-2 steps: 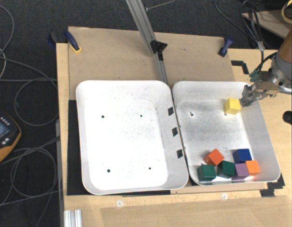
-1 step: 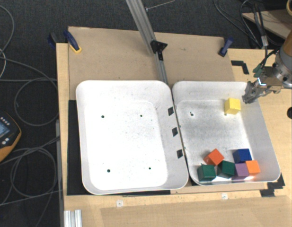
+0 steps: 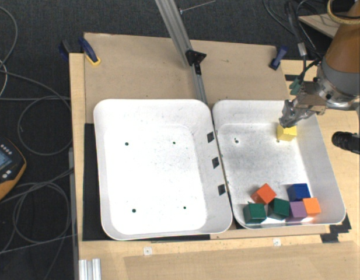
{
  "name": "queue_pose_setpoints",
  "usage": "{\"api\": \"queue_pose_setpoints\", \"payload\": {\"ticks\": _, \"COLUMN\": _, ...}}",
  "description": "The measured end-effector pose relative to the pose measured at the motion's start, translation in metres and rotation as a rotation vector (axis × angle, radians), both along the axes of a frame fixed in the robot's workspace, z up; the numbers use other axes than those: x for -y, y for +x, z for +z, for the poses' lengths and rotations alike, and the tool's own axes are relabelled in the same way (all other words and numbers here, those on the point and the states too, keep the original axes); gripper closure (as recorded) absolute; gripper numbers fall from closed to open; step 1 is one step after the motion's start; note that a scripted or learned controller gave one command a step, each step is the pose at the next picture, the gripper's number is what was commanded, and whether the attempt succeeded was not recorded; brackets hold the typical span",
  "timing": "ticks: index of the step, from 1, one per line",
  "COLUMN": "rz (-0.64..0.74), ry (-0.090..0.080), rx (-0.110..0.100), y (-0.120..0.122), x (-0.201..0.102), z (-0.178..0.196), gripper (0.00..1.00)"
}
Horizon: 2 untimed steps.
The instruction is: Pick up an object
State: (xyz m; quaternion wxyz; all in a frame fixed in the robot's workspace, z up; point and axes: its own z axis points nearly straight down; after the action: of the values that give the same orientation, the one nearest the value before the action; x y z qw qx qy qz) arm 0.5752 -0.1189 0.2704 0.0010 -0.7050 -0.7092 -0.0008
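A small yellow block (image 3: 287, 134) lies near the back of the right bin (image 3: 320, 156). My gripper (image 3: 288, 121) hangs right over it, its tip touching or just above the block's top edge and hiding part of it. At the front of the right bin, several coloured blocks are bunched together: a red-orange one (image 3: 264, 193), a blue one (image 3: 298, 191), an orange one (image 3: 311, 206), a purple one (image 3: 298, 210) and two green ones (image 3: 280, 207) (image 3: 255, 213).
The left bin (image 3: 109, 156) sits beside the right one, with black clips (image 3: 215, 162) along the shared rim. A metal rail (image 3: 180, 34) slants in from the top. Blue clamps (image 3: 90, 51) (image 3: 278, 57) grip the board's back edge.
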Motion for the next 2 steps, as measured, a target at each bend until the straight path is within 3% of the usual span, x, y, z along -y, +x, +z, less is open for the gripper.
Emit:
{"api": "queue_pose_setpoints", "payload": {"ticks": 1, "rz": 0.001, "ry": 0.001, "rx": -0.002, "y": -0.017, "x": -0.060, "z": -0.002, "gripper": 1.00}}
{"api": "queue_pose_setpoints", "payload": {"ticks": 2, "rz": 0.001, "ry": 0.000, "rx": -0.002, "y": -0.020, "x": -0.111, "z": -0.017, "gripper": 1.00}}
